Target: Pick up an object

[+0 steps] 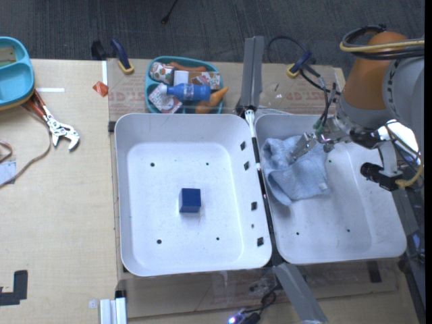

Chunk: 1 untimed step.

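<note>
A crumpled pale blue cloth (291, 170) lies in the right white plastic bin (351, 235), against its left wall and toward the far end. It is soft and rumpled, folded over itself, with no clean edge. Its long axis runs roughly from the far-left corner of the bin toward the near side, with a lobe reaching right toward the arm.

The grey arm's two-finger gripper (302, 147) sits at the cloth's upper right part, its slim metal fingers angled down and to the left onto the fabric. Whether the fingers are spread or closed on the cloth cannot be told from this view.

In the left white plastic bin (135, 181) a small dark blue cube (190, 200) rests near the middle, hard-edged and matte. Behind the bins a teal bowl of mixed items (183, 86) stands on the bench, and a metal wrench (59, 131) lies well to the left.
</note>
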Tool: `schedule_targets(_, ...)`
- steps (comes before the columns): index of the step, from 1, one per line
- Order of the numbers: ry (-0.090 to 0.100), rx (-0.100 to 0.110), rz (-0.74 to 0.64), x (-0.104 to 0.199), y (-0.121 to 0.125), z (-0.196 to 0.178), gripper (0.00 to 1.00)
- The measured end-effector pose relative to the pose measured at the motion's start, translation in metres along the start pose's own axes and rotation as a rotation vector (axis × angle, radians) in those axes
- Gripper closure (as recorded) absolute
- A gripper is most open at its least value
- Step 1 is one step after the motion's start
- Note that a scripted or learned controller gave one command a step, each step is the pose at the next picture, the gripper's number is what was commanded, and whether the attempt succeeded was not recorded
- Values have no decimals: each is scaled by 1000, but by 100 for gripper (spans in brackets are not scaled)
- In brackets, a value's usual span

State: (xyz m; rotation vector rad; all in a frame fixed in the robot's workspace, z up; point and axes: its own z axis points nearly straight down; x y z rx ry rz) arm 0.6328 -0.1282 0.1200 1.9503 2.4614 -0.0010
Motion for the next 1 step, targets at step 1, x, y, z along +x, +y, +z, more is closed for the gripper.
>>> schedule_targets(1,2,3,-101,-12,-53,14,0)
